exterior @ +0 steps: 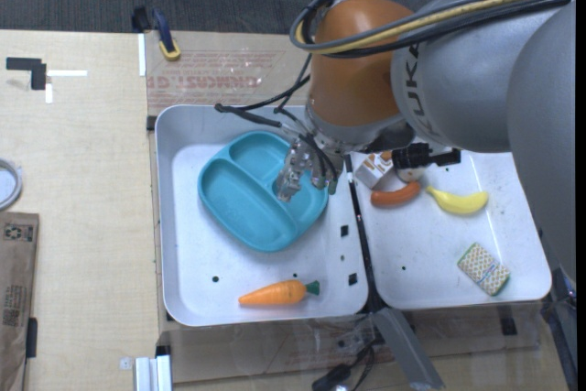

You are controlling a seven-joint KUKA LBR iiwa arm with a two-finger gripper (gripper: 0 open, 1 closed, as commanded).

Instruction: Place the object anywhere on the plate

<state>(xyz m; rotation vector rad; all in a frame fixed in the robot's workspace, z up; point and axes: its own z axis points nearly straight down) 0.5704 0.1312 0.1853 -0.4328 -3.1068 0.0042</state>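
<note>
A blue divided plate (247, 201) lies in the left bin (183, 279), tilted toward its upper right. My gripper (295, 174) hangs over the plate's right compartment, close to its surface, under the orange wrist band. I see nothing clearly held in it. An orange carrot with a green top (277, 292) lies on the left bin's floor, below the plate and apart from it.
The right bin (430, 288) holds a red sausage (396, 195), a yellow banana (460, 200), a small white and orange carton (371, 168) and a patterned block (482, 268). The arm covers the bins' upper middle. A tape roll (5, 185) lies on the bench at far left.
</note>
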